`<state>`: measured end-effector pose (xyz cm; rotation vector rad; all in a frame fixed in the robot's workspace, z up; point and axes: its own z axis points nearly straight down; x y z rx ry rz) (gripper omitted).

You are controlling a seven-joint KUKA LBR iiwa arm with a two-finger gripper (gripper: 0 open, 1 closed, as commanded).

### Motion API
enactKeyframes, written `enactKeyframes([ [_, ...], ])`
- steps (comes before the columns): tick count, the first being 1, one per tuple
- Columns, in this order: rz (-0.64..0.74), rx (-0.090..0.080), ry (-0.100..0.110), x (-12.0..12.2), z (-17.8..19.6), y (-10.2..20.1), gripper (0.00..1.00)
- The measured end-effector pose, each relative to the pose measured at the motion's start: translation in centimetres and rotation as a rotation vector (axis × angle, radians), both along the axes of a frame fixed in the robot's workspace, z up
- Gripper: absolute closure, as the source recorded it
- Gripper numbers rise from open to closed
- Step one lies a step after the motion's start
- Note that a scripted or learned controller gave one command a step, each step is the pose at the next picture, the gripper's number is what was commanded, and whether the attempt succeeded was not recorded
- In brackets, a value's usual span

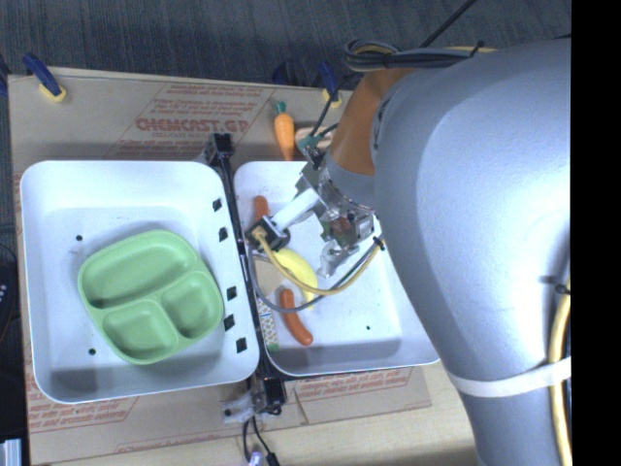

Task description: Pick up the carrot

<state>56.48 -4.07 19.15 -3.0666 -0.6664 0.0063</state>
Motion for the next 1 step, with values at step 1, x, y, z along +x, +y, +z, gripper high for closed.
enactKeyframes([
  [1, -0.208, -0.001, -0.001, -0.1, -0.02, -4.61, 0.0],
])
